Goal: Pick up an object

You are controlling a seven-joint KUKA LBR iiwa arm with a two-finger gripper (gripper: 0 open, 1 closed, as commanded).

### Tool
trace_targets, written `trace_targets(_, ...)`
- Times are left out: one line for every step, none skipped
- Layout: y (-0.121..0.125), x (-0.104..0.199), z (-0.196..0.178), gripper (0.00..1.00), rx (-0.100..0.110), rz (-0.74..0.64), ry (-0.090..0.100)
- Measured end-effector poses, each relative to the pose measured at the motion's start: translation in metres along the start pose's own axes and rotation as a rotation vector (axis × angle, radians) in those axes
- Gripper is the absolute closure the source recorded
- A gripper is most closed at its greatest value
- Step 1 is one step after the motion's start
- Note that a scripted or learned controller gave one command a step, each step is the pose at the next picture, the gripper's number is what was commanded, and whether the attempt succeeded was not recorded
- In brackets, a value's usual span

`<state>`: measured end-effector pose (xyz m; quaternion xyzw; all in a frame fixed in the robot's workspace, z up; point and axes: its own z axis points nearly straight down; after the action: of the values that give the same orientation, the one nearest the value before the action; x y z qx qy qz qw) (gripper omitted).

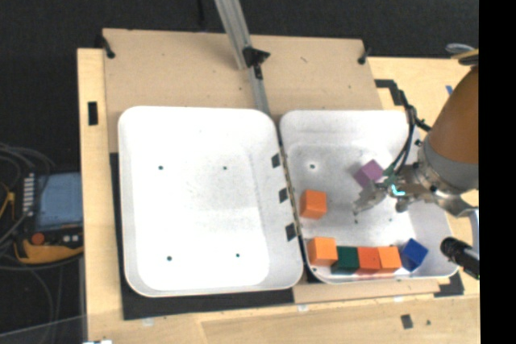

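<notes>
Two shallow white bins are seen side by side on the bench. In the right bin (339, 129) the gripper (377, 195) is placed, reaching in from the right edge below the orange band (461, 121) of the arm. It cannot be told how far the tool is opened, and nothing can be seen held by it. A purple block (370, 171) is located just beside the gripper, at its upper left, and whether the two are touching cannot be told. An orange cube (314, 204) is found alone near the left wall of the same bin. Along the front wall a row is formed by an orange block (324, 250), a green block (347, 259), two further orange blocks (379, 258) and a blue block (414, 253). The left bin (201, 197) is placed just beside the right one.
</notes>
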<state>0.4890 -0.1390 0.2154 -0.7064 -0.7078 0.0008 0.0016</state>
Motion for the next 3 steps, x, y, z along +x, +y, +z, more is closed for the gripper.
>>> trace_targets(0.001, 0.000, -0.002, 0.00, -0.005, 0.003, -0.001)
trace_targets(0.009, -0.007, 0.051, 0.00, 0.001, 0.004, -0.002)
trace_targets(0.004, -0.009, 0.095, 0.00, 0.001, 0.004, -0.002)
